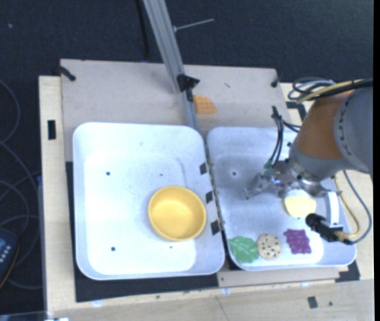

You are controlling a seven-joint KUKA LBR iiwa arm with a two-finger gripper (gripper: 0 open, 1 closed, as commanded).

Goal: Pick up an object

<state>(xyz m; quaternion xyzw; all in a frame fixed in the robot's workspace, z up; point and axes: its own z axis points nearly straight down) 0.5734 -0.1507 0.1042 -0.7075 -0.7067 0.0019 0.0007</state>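
My gripper point(258, 186) hangs low over the middle of the right bin point(237, 152), pointing left from the grey arm with its orange band point(317, 136). Just right of the gripper, a pale yellow rounded object point(299, 204) lies partly under the wrist. Along this bin's front edge lie a green leafy piece point(243, 247), a round cookie point(268, 245) and a purple grape bunch point(298, 241). I see nothing between the gripper and the bin floor below its tip. A yellow bowl point(176, 212) sits in the left bin point(110, 159), near its right wall.
A slanted metal rail point(166, 39) runs from the top down to the gap between the bins. A small orange item point(203, 105) lies on the board behind the bins. Black cables point(340, 229) loop off the wrist at the right bin's right edge.
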